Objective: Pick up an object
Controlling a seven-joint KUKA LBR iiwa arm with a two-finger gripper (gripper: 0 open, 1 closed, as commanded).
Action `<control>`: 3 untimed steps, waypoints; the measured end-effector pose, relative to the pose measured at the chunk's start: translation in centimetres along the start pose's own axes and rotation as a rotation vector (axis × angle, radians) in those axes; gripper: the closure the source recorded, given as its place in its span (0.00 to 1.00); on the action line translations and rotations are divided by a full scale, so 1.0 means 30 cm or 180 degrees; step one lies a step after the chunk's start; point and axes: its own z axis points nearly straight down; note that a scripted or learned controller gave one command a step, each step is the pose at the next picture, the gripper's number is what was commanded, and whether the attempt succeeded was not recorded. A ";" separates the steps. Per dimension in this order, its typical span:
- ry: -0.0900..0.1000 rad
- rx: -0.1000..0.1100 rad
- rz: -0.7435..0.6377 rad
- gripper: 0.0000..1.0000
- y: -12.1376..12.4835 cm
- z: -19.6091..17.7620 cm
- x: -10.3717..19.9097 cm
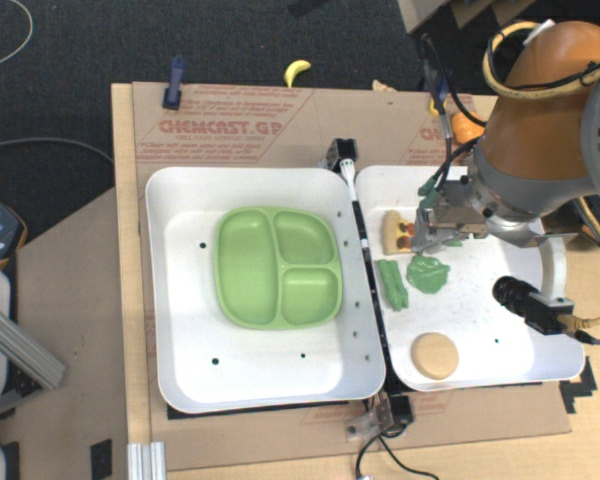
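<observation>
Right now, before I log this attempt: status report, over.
Gripper low over right bin, next to green lump; hold unconfirmed. Green strip, tan disc, beige toy close by.

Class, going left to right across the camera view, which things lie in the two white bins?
Light green divided plastic plate → dark green long flat strip → round tan disc.

Dark carpeted floor [70,78], printed brown cardboard sheet [230,123], blue clamp [173,81] on edge
</observation>
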 end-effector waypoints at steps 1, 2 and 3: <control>-0.0002 0.0006 0.0011 1.00 -0.101 -0.130 0.174; -0.0008 -0.0015 0.0035 1.00 -0.095 -0.404 0.107; -0.0011 0.0042 0.0041 1.00 -0.018 -0.219 0.090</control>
